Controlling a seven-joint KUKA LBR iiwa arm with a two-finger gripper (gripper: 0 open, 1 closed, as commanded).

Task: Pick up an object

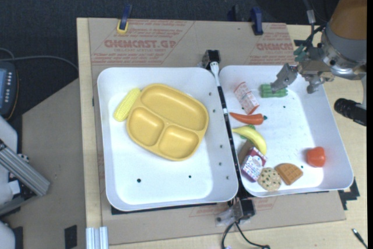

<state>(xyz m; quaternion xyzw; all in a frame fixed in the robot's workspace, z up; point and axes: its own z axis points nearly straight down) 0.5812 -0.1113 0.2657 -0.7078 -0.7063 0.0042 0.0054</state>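
Camera view. Right bin (335,148), far side: gripper (284,82) low over a green piece (273,90), near finger seemingly touching its right end; jaw opening not discernible, nothing seen clamped between the fingers, so no grasp to record. Green piece: small, flat, near the bin's back wall, likeliest target. Same bin, left strip: wrapped candy (246,96), red chili (248,118), banana (252,137), dark red packet (252,165), cookie (269,178), waffle (288,172); tomato (315,156) apart at the right. Left bin (111,143): yellow tray (168,121) with corn (127,104) against its left edge. Hazards, as judged: contact at the piece's end and not across its middle, hence a pinch on one tip, a pivot and a drop on lifting; a sideways nudge sliding the piece toward the wall instead of seating it; closure on air if the piece lies lower than the fingertips. Candy near enough to be brushed on a missed approach.
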